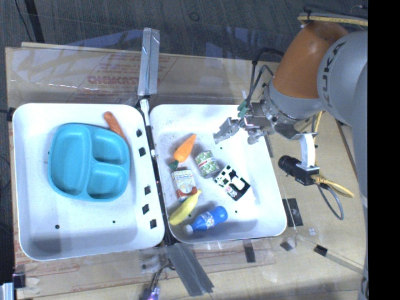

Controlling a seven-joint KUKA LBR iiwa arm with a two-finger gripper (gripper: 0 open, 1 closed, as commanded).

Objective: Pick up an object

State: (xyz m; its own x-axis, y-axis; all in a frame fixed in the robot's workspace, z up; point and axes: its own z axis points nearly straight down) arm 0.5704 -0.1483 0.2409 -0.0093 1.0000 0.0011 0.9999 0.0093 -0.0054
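Note:
My gripper (pixel 240 133) hovers over the upper right part of the right bin (pixel 265 192), open, with nothing between its fingers (pixel 224 132). Below it and to its left lie an orange carrot (pixel 185 147), a green and white can (pixel 206 163) and a black and white box (pixel 232 182). Further toward the front lie a small red and white carton (pixel 183 181), a yellow banana (pixel 184 210) and a blue bottle (pixel 208 219).
The left bin (pixel 31 230) holds a blue divided plate (pixel 89 161) and a small orange piece (pixel 114 124) near its back right corner. A raised divider (pixel 150 167) separates the two bins.

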